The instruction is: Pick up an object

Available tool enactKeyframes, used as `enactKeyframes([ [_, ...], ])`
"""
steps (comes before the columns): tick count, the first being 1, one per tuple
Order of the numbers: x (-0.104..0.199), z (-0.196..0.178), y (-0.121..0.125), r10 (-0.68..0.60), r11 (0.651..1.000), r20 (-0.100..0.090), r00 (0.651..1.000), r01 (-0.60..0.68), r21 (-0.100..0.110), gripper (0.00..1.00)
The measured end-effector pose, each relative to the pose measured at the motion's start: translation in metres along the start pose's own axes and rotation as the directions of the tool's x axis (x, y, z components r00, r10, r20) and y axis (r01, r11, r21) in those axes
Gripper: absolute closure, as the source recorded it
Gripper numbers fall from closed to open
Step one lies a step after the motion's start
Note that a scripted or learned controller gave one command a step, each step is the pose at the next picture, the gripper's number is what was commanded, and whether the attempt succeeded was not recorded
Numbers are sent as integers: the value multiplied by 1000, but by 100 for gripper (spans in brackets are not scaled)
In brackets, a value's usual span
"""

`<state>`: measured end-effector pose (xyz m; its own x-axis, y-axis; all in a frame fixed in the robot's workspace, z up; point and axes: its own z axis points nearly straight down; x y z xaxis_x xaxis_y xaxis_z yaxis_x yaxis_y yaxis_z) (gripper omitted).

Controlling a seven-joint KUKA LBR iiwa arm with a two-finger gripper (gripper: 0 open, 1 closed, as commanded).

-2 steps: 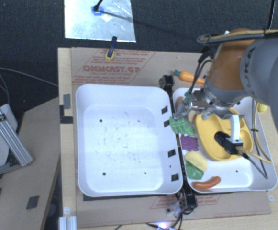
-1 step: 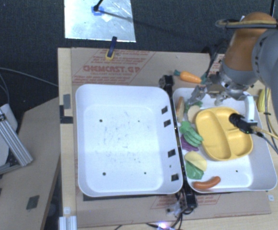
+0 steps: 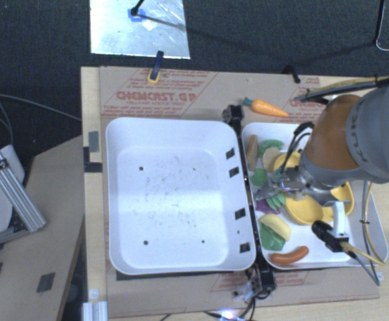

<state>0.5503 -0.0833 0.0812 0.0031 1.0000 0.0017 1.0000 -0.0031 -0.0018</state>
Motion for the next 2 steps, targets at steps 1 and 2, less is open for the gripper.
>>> enactKeyframes([
  [1, 7, -17, 7, -12, 1000, -8, 1000, 12, -9, 100],
  [2, 82, -105, -46, -10, 1000, -1, 1000, 10, -1, 100],
])
